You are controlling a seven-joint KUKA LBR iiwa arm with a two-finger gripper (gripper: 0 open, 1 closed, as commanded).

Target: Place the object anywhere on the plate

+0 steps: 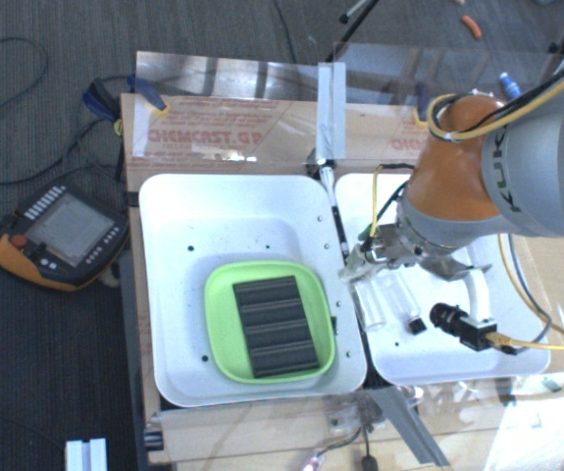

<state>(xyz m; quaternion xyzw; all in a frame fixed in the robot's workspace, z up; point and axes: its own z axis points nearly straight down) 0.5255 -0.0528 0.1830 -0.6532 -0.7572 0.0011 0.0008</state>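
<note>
The gripper (370,273) hangs low over the neighbouring bin (399,361), just to the right of the green plate (218,322) and apart from it, close to the wall that divides the two bins. From this slant I cannot tell whether it is released or clenched. Nothing can be made out in its grasp.

Above the gripper the wrist points steeply downward. The orange band (458,155) sits up and to the right of the plate, and the grey arm (532,175) runs off farther right. The whole limb leans in from that side, with its tool end the part nearest the plate.

The object (277,327), a dark grey ridged slab, lies flat on the plate. It sits inside the raised rim, roughly centred, with green showing round most of it. Resting on its broad face, it looks stable, and the rim should keep it from sliding off. The placing therefore appears to be done. I judge that the gripper stands off to the plate's right so that it stays clear of the slab.

The plate itself rests in the white bin (164,224) that surrounds it, towards that bin's near corner. The worktop (232,135) shows beyond the plate, and a handheld control pendant (61,234) lies on the floor well to the plate's left.
</note>
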